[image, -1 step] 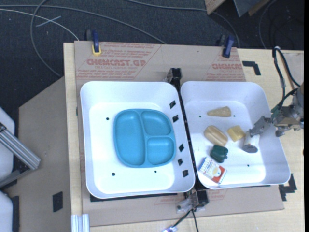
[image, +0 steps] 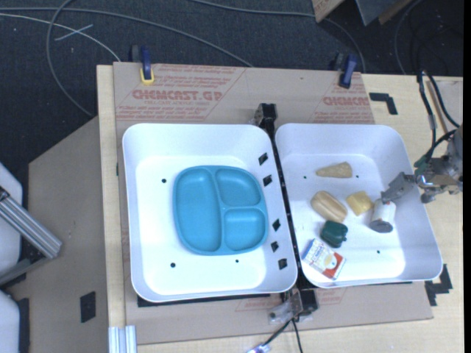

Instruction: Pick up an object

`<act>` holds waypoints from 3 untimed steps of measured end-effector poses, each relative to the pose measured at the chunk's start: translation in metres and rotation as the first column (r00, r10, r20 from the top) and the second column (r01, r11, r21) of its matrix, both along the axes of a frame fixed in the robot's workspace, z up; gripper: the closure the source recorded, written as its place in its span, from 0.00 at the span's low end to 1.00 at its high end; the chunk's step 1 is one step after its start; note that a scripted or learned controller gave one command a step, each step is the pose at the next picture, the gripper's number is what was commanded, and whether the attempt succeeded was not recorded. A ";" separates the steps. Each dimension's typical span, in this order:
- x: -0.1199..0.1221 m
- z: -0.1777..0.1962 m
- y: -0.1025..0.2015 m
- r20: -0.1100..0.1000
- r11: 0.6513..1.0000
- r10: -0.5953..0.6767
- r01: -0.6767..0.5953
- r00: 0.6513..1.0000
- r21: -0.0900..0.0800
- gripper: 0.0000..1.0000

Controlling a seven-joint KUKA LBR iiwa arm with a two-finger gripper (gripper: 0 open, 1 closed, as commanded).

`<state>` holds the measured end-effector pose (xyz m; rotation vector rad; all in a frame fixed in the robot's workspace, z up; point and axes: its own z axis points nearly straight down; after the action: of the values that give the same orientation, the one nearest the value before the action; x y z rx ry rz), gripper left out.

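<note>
The gripper (image: 388, 201) sits low over the right side of the right bin (image: 412, 259), its grey fingers (image: 397, 186) angled toward the middle of the bin; whether they are spread or closed cannot be told from this slant. Nothing shows between them, so I judge this to be the reach or descent before a grasp, not a lift.

Just beside the fingers, toward the bin's centre, lies a small yellow block (image: 359, 202), and touching it on the far side a tan, potato-like piece (image: 328, 206). Below those is a dark green object (image: 335, 232), then a small printed packet (image: 324, 259) near the bin's front lip. A pale, flat wedge (image: 334, 170) lies apart toward the back.

The next move calls for settling on one item, most likely the yellow block, closest to the fingers, and straddling it without nudging the tan piece.

Farther out, the left bin (image: 147, 204) holds a blue divided plate (image: 220, 209). Both bins rest on a cardboard-covered bench (image: 221, 90), held by blue clamps (image: 146, 65), with cables (image: 81, 20) on dark carpet behind.
</note>
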<state>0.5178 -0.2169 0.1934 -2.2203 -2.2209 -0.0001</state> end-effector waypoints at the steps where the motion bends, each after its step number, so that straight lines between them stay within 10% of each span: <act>1: -0.009 -0.055 0.001 -0.002 1.000 -0.001 0.001 1.000 0.002 0.00; 2: -0.009 -0.108 0.003 -0.004 1.000 0.001 -0.001 1.000 0.005 0.00; 3: -0.008 -0.095 0.002 0.000 1.000 0.000 0.000 1.000 0.002 1.00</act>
<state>0.5093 -0.2153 0.0988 -2.2192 -2.2205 -0.0022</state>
